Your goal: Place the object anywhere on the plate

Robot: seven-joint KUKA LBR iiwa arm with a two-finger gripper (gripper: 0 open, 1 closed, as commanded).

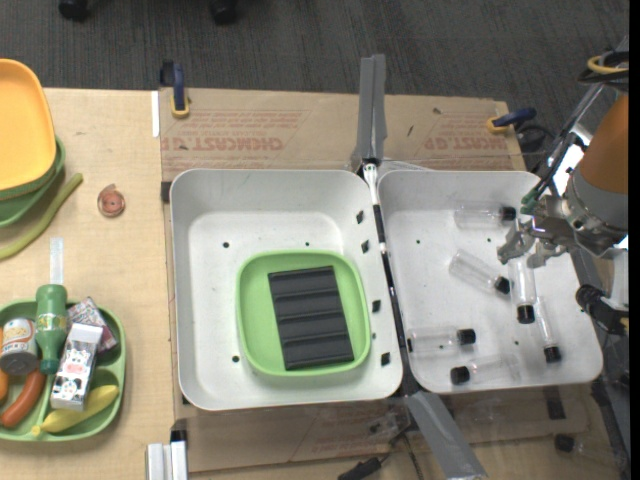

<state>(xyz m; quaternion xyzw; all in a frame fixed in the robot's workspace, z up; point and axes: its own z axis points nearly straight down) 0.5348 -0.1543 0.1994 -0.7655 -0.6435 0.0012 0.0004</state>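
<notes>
A green square plate [256,308] lies in the left white bin [200,268]. On the plate rests a black ribbed rectangular object [312,316], flat and centred. My gripper [528,243] hangs over the right bin [430,208], near its right side, far from the plate. Just below the gripper lies a clear vial with a black cap [524,300]; whether the two touch is unclear.
Several clear vials with black caps lie scattered in the right bin, among them one [478,215] at the back and one [440,342] at the front. A metal divider [371,108] runs between the bins. Off to the left stand a tray of toy food [60,368] and stacked bowls [20,138].
</notes>
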